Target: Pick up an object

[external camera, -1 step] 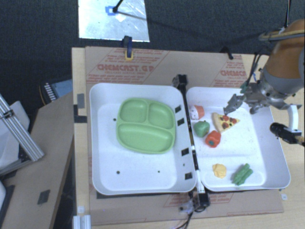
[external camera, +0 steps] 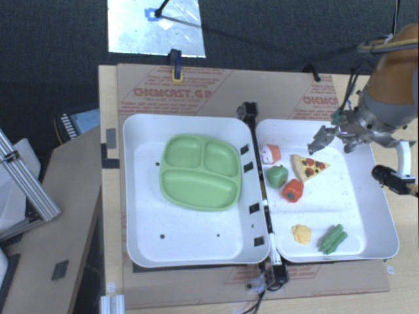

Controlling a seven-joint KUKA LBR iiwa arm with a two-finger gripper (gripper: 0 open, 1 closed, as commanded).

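A: What is seen in the right white bin [external camera: 376, 231]?

B: Small toy foods are seen there. A plastic pizza slice with red dots [external camera: 308, 167] lies in the upper middle of that bin. A round green toy pepper [external camera: 277, 175] and a red toy tomato [external camera: 292, 190] are found just left of and below it, close together. A small white and red toy [external camera: 270, 153] sits near the bin's left wall. A yellow lump [external camera: 301, 233] and a green bumpy toy [external camera: 332, 239] lie low in the bin.

A: Where is the grey two-finger gripper [external camera: 325, 139]?

B: It is seen above the pizza slice, at the upper right of the frame. Its fingers look spread, and nothing is pinched between them.

A: How could the pizza slice be picked up?

B: It is probably light, stiff and a bit slippery. Being flat, it is best squeezed across its narrow sides.

A: And the left bin?

B: A green plastic tray with three parts [external camera: 200, 172] is held there.
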